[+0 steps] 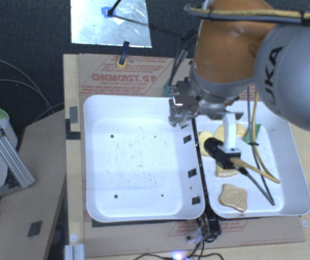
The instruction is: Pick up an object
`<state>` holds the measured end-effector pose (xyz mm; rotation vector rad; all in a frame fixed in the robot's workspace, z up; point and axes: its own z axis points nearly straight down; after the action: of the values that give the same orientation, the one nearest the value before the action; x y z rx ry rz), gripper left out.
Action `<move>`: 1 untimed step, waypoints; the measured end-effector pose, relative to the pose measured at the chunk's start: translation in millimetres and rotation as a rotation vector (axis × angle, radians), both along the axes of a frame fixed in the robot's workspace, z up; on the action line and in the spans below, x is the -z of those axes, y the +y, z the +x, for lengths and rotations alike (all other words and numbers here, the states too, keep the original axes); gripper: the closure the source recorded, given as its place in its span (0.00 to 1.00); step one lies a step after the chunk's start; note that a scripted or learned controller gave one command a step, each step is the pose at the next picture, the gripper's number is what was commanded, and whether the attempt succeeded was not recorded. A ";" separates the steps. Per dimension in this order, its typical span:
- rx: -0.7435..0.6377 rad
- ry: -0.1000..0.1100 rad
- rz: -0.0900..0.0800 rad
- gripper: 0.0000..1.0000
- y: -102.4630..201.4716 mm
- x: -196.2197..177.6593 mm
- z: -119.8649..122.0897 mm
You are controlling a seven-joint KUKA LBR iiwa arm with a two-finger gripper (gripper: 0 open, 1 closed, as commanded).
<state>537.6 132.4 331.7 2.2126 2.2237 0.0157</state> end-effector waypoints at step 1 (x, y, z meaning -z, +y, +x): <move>0.000 -0.003 0.000 1.00 15.7 -85.8 22.8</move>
<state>560.4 148.1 417.5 2.2111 2.2223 0.0188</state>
